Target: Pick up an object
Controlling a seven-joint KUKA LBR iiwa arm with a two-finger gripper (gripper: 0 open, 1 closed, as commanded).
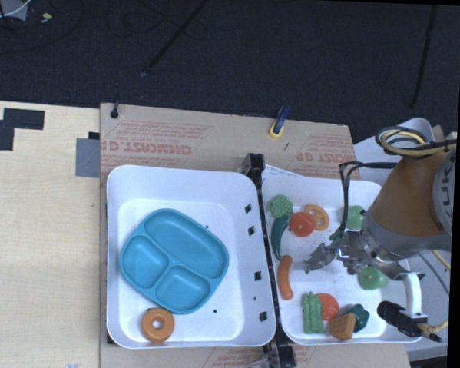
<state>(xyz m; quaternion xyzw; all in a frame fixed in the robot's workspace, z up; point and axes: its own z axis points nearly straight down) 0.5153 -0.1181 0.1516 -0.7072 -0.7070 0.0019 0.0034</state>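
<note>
A: Item, right bin: sausage beside the divider; judged light, smooth, best pinched across its middle. Gripper is hung above the bin floor, its grip state not discernible.

B: Also listed there: tomato, broccoli. Left bin: blue tray, doughnut.

White bins: smooth plastic, looking faintly glossy. Blue divided plate: smooth plastic, showing soft sheen. Doughnut: looking like glossy plastic. Board under bins: matt brown cardboard, printed. Bench top: showing pale wood grain, matt. Arm's orange band: looking smooth, satin.
</note>
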